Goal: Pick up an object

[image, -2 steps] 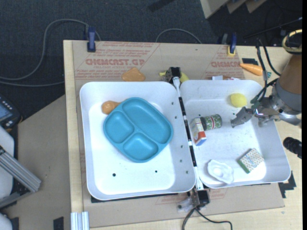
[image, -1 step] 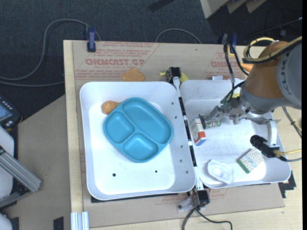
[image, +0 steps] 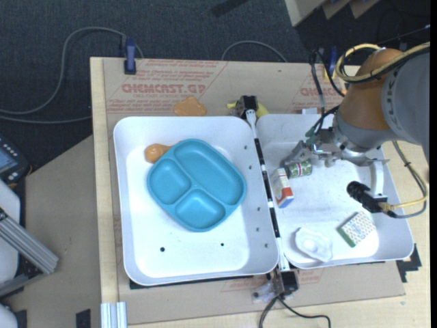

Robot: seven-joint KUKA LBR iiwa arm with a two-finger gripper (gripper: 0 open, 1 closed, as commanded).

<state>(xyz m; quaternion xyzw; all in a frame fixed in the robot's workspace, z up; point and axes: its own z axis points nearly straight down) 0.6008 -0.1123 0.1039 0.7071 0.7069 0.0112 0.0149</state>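
Observation:
My gripper (image: 308,157) hangs low over the back left part of the right bin (image: 382,251), under the grey arm with its orange band. A small silver and green can (image: 298,169) lies right at the gripper's tip, and I cannot tell whether it is held or only touched. A small red, white and blue box (image: 283,187) lies just in front of it, by the bin's left wall. A white lid (image: 313,244) and a green patterned pad (image: 356,229) sit near the front of this bin.
The left bin (image: 136,251) holds a blue divided plate (image: 196,183) with a small orange item (image: 155,152) at its back left edge. A black part with a yellow cable (image: 365,197) hangs off the arm over the right bin. An orange piece (image: 190,106) lies on the bench behind the bins.

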